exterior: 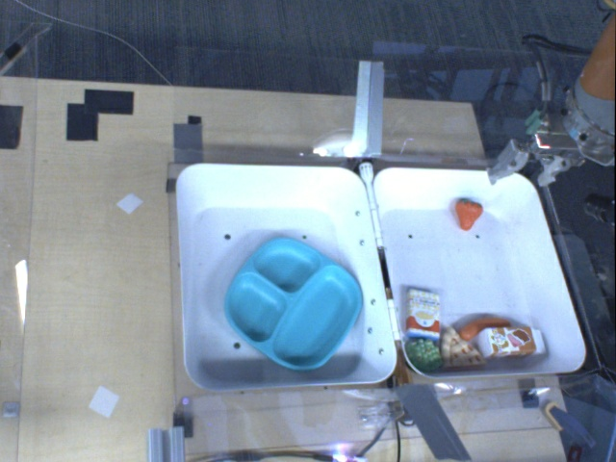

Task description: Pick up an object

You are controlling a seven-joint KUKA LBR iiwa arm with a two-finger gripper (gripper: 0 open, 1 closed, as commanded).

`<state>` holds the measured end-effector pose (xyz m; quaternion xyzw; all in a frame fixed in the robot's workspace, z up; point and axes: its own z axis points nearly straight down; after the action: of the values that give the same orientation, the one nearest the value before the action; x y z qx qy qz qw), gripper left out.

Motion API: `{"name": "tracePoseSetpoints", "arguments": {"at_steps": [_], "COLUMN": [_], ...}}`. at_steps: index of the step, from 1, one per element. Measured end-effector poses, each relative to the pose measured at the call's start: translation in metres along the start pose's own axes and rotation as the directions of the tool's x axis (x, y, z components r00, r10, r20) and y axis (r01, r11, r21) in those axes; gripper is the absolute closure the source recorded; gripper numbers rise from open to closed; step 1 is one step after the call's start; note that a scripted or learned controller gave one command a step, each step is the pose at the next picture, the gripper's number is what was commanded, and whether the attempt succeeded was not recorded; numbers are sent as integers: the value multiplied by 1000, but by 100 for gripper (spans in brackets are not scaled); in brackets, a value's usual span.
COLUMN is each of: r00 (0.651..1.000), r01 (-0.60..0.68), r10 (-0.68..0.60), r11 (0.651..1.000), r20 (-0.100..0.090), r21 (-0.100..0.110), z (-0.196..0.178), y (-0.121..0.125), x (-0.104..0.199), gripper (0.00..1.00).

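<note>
The right bin (520,258) holds a small orange-red piece (468,213) near its back. Along its front edge lies a cluster: a white and orange carton (423,314), a green piece (423,355), a beige item (460,347), an orange carrot-like piece (474,328) and a second orange and white carton (509,341). My gripper (529,166) hangs over the bin's back right corner, right of the orange-red piece. Its two fingers stand apart with nothing between them.
A blue divided plate (294,301) lies in the left bin (207,258). A metal post (369,109) stands behind the rim shared by both bins. Black marks (96,112) and white tags (129,202) dot the wooden bench to the left.
</note>
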<state>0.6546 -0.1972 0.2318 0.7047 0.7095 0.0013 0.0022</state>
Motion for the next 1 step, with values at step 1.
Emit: {"name": "tracePoseSetpoints", "arguments": {"at_steps": [1], "r00": [971], "r01": [-241], "r10": [241], "r11": [971], "r20": [1], "r21": [2], "z": [84], "y": [15], "x": [-6], "gripper": [0]}}
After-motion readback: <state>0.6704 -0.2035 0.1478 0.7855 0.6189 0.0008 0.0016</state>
